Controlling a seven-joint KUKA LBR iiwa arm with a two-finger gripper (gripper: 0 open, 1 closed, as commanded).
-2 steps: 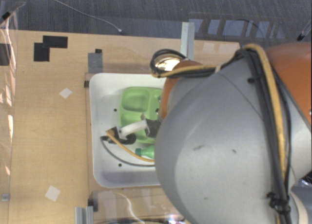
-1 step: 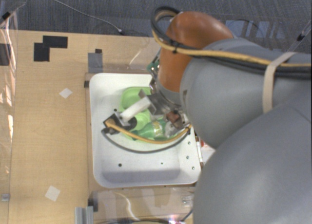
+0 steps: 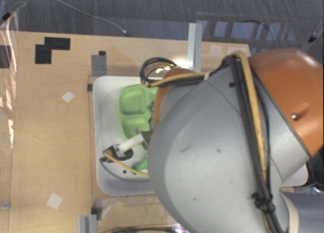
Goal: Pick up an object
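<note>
The grey arm (image 3: 212, 151) loomed over a white bin (image 3: 109, 176) holding a green object (image 3: 134, 106); whether its gripper's fingers were apart could not be told

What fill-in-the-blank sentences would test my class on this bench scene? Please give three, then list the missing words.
1. The molded object lying in the white bin is ____ in colour.
2. The big grey arm carries an ____ band above its wrist.
3. The black L-shaped mark sits on the wooden bench to the ____ of the bin in the camera view.

Missing words: green; orange; left
</note>
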